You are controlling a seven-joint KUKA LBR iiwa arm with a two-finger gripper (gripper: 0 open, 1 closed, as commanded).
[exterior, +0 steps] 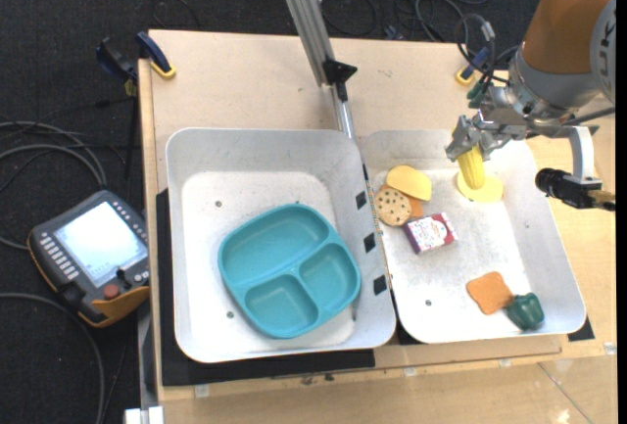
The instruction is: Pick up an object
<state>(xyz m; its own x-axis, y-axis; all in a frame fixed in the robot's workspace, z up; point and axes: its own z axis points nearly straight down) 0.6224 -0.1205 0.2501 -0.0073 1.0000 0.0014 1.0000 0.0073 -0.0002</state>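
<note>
My gripper (472, 144) hangs over the far part of the right bin (554, 246), its fingers closed on the top of an upright yellow piece (472, 171). The lower end of that piece meets a pale yellow disc (484, 191) on the bin floor. Left of it lie a yellow wedge (409, 182) and a speckled cookie (394, 208). A small pink and white box (429, 233) sits near the bin's middle. An orange slab (488, 292) and a green pepper (525, 311) lie at the near right corner.
The left bin (196, 177) holds a teal divided plate (289, 270). A slanted metal pole (309, 11) runs from the top down to the ridge between the bins. A teach pendant (88, 256) lies on the floor at the left.
</note>
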